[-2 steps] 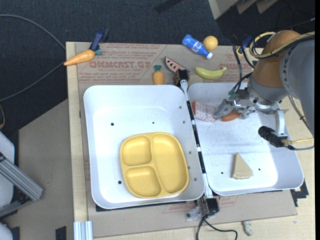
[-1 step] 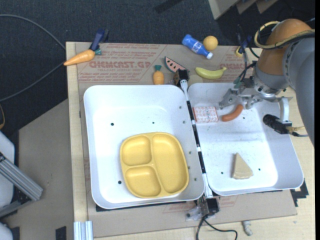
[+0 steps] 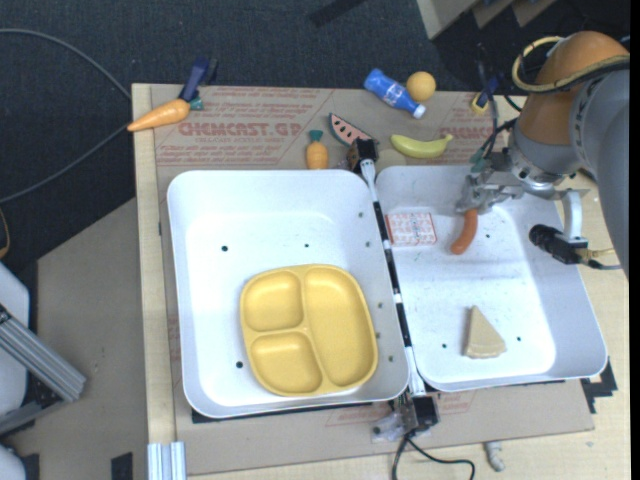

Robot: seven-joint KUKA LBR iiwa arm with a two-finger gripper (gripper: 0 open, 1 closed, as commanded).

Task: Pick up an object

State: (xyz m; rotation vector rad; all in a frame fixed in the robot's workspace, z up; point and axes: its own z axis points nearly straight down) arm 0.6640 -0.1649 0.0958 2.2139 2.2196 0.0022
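Observation:
The right bin (image 3: 560, 318) holds three objects. An orange-red sausage (image 3: 464, 234) lies tilted near its back middle. To the sausage's left lies a small pink and white packet (image 3: 411, 228). A tan wedge (image 3: 484, 334) sits toward the front. My gripper (image 3: 479, 196) hangs over the back of the right bin, right at the sausage's upper end. Whether it touches the sausage is unclear. The grey arm with its orange band (image 3: 575, 63) reaches in from the upper right.
A yellow divided plate (image 3: 305, 328) lies in the left bin (image 3: 200, 228). Behind the bins on the bench lie a carrot (image 3: 160, 116), a watermelon slice (image 3: 345, 128), a banana (image 3: 420, 145), a blue bottle (image 3: 392, 92) and an orange ball (image 3: 421, 85).

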